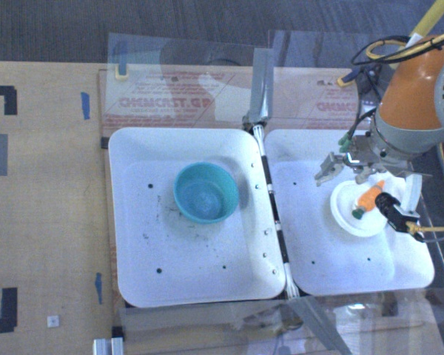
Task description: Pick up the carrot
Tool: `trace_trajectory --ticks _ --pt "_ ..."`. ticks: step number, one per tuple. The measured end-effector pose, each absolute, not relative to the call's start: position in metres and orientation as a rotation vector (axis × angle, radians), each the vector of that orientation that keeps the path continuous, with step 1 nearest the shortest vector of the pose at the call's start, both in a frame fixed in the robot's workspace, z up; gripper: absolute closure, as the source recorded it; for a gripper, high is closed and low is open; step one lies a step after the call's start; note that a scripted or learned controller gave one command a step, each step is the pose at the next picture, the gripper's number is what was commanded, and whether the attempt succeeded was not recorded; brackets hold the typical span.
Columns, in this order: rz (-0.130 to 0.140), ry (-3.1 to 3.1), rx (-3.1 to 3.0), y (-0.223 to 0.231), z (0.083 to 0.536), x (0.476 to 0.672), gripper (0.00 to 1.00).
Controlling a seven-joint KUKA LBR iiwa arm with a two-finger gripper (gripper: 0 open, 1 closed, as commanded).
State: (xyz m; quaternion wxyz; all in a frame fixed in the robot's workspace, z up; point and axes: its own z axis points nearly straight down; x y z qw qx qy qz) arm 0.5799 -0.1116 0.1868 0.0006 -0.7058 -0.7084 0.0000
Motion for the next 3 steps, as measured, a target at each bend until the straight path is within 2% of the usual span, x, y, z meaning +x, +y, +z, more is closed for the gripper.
trace_trajectory --ticks 1,2,3 --pt "-0.001 -2.070 -2.367 -0.207 0.185 0.567 0.00" --pt "-0.020 -2.050 -2.377 -0.211 0.090 0.566 0.00" --pt "-0.017 -2.371 -2.073 -0.208 0.111 0.513 0.00"
